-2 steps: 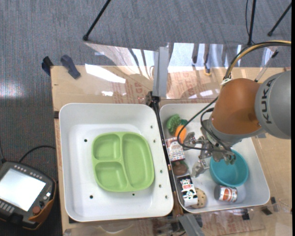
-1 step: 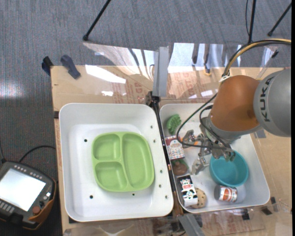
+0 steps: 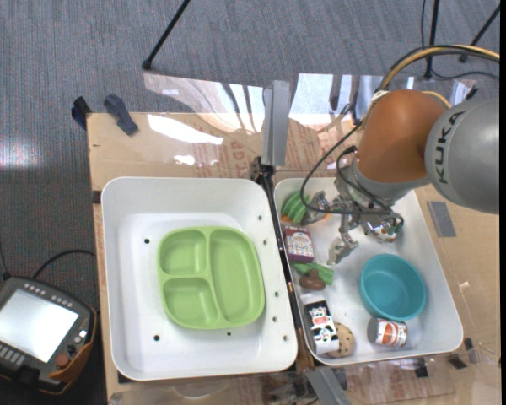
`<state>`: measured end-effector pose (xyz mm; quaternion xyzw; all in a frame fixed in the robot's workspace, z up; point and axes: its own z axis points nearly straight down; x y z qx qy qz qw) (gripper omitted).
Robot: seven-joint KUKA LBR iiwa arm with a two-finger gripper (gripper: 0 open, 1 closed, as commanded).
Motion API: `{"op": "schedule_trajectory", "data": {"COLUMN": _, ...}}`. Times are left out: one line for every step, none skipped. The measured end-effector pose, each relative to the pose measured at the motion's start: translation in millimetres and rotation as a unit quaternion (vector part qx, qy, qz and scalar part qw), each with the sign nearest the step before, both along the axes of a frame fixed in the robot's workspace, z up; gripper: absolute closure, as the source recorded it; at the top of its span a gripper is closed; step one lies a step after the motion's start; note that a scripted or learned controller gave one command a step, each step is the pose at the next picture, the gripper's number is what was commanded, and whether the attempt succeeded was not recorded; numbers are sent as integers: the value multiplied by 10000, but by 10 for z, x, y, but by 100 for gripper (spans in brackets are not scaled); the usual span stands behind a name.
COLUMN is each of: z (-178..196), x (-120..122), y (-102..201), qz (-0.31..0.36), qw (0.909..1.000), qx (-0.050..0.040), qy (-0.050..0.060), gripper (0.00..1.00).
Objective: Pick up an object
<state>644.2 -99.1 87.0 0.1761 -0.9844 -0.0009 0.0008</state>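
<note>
Pincer (image 3: pixel 347 241) low in right bin (image 3: pixel 434 264), fingers spread, grasping nothing. Nearest objects lie left of it: purple carton (image 3: pixel 299 245) just beside, green thing (image 3: pixel 297 207) up-left, brown-green piece (image 3: pixel 318 274) below-left. Teal bowl (image 3: pixel 392 287) below-right, near. Carton's long axis runs roughly up-down. Bin floor flat, white; room tight on left, clearer round bowl. Left bin (image 3: pixel 126 226) holds green tray (image 3: pixel 211 277).

Green item (image 3: pixel 296 206) half-hidden under the pincer (image 3: pixel 344 241); arm (image 3: pixel 455 154) cut off at right.
</note>
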Motion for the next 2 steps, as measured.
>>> {"op": "schedule_trajectory", "data": {"z": 13, "x": -133, "y": 159, "qz": -25, "qw": 10000, "qx": 5, "qy": -21, "gripper": 0}}
{"op": "schedule_trajectory", "data": {"z": 13, "x": -126, "y": 40, "qz": 267, "qw": 9996, "qx": 1, "qy": -27, "gripper": 0}}
